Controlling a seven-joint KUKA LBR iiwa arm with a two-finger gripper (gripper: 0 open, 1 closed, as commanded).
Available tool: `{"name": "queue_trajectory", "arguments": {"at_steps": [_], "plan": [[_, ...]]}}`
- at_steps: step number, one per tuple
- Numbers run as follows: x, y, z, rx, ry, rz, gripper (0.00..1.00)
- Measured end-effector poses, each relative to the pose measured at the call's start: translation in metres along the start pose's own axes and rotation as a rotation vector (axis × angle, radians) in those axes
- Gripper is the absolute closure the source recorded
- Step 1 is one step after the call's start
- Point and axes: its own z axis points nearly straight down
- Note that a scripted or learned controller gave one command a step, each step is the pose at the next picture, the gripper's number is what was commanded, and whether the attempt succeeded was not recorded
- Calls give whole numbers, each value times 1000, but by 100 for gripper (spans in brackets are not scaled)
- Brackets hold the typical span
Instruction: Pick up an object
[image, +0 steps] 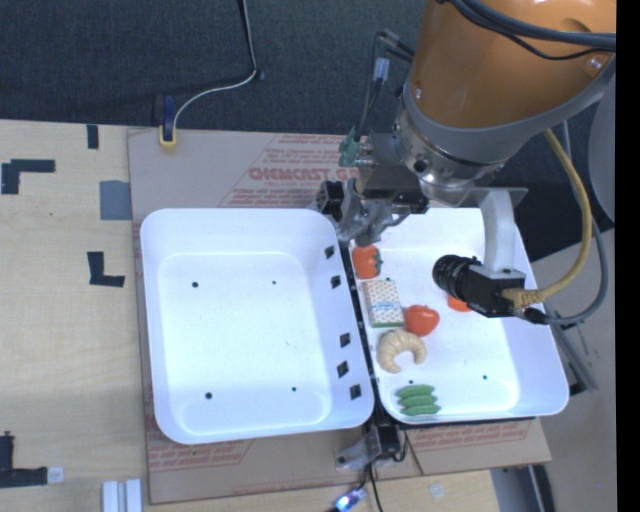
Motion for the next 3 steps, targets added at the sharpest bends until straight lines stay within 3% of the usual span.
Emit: {"name": "queue_trajectory", "arguments": {"at_steps": [3], "plan": [[1, 0, -29, 4, -2, -3, 100]]}}
